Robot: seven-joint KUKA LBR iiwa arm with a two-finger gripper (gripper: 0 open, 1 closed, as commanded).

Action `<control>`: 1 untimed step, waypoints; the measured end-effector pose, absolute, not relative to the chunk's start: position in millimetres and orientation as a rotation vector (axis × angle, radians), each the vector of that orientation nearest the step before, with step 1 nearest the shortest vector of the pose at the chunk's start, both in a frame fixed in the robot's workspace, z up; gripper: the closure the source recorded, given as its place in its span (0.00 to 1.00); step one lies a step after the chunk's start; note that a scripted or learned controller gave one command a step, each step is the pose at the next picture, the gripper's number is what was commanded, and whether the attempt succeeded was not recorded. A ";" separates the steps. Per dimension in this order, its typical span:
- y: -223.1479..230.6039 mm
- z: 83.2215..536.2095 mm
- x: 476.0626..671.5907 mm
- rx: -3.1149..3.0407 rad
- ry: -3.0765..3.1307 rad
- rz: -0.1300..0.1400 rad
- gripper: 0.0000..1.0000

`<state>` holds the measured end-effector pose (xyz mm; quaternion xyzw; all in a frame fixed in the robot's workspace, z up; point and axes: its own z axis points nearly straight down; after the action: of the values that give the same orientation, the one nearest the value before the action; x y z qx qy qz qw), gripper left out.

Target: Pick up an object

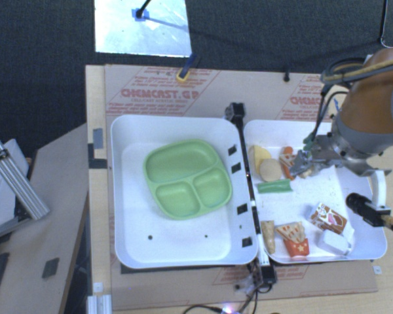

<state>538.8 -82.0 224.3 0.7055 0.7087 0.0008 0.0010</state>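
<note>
Green pod [274, 187] | long axis left-right | right bin [373, 244] | gripper [302, 165] above

Left bin [128, 195] has the divided tray [187, 178] in it; right bin [363, 241] holds the toy food, with the gripper [300, 165] over its back.

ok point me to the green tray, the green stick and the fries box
green tray [183, 164]: camera view, floor of its large upper compartment.
green stick [274, 187]: camera view, middle of its length.
fries box [299, 245]: camera view, its red front.
</note>
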 end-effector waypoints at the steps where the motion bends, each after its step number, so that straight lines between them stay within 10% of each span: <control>1: -55.2 214.7 500.2 2.217 2.229 0.000 1.00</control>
<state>500.2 -55.2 214.7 0.7051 0.7091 -0.0002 -0.0012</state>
